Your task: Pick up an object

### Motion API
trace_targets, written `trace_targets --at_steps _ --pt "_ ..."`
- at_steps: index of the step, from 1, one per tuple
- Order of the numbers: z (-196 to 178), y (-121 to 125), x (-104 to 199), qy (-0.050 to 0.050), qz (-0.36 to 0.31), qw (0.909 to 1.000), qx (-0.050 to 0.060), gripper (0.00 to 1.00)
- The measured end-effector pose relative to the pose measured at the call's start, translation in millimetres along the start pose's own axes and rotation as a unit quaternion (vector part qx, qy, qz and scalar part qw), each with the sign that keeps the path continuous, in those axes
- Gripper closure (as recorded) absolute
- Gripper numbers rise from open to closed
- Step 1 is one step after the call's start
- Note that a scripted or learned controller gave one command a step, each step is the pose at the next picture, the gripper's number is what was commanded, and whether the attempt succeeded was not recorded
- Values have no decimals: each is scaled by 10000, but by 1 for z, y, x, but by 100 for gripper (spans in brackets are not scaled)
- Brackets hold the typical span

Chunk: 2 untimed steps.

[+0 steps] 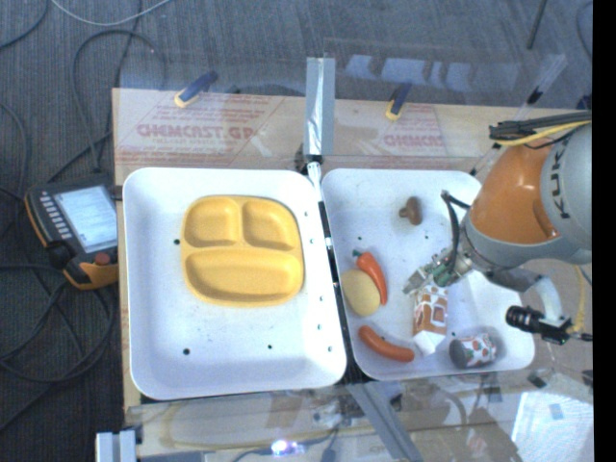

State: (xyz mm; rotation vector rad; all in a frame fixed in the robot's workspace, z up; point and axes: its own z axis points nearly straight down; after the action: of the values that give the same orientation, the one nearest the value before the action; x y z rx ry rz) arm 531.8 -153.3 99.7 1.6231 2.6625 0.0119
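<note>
My gripper [433, 275] hangs low in the right bin [380, 192], below the grey and orange arm [520, 210]. It is directly above the top end of an orange-and-white carton [430, 314], and contact cannot be judged. To its left lie an orange carrot-like piece [372, 273] and a yellow rounded object [361, 295], touching each other. A red-orange sausage [386, 345] lies near the bin's front wall. A grey cylinder [474, 350] sits in the front right corner. A small brown lump [411, 210] rests toward the back.
The left bin [154, 296] holds a yellow divided tray [243, 249]. A taped ridge [327, 258] separates the two bins. A handheld pendant [77, 224] lies on the floor at the left, and cables cross the bench at the right.
</note>
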Motion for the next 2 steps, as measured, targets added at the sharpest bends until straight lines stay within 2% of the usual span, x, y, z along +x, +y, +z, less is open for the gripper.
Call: trace_targets --at_steps 1,2 --pt "-82 88 63 83 -136 9998 97 100" --pt "-82 87 63 83 -135 9998 99 0"
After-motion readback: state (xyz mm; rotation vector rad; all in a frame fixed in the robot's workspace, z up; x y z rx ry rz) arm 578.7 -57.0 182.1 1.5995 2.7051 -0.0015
